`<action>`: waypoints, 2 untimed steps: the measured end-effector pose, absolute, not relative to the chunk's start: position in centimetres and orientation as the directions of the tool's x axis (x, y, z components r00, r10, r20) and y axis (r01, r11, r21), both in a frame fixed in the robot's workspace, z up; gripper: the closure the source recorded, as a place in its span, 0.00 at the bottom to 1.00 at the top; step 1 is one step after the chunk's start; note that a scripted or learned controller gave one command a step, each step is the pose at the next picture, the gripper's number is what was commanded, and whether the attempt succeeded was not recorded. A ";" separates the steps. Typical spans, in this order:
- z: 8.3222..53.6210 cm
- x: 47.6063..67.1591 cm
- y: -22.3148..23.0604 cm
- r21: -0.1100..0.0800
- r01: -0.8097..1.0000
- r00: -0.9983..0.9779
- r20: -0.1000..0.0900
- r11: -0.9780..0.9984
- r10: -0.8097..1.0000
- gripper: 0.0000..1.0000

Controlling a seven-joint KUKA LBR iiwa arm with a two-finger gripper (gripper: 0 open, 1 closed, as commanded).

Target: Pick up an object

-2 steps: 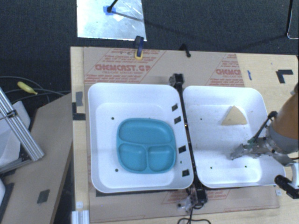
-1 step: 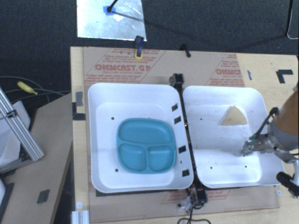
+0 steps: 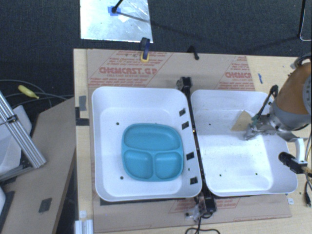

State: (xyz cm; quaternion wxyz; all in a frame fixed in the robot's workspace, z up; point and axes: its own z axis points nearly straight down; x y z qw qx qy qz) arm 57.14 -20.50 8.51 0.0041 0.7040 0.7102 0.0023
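Here, operator, you see two shallow white bins side by side on the bench; the left bin point(image 3: 105, 111) holds a blue divided plate point(image 3: 152, 151), lying flat near its middle, three compartments facing up; the right bin point(image 3: 229, 179) has a small tan, flat piece point(image 3: 240, 122) lying in its upper right part. The arm point(image 3: 295, 99) reaches in from the right, its orange band above the grey wrist; the gripper point(image 3: 252, 132) sits low over the right bin's floor, just beside the tan piece and below it in the view; you cannot tell from this angle whether its tip touches the piece, nor how it is set; nothing shows clearly held there; the plate lies well apart from it.
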 end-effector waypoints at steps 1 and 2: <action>19.0 53.6 -6.9 0.007 1.000 -0.015 0.004 0.015 1.000 1.00; 18.4 50.7 1.6 -0.001 1.000 -0.013 0.005 0.013 1.000 1.00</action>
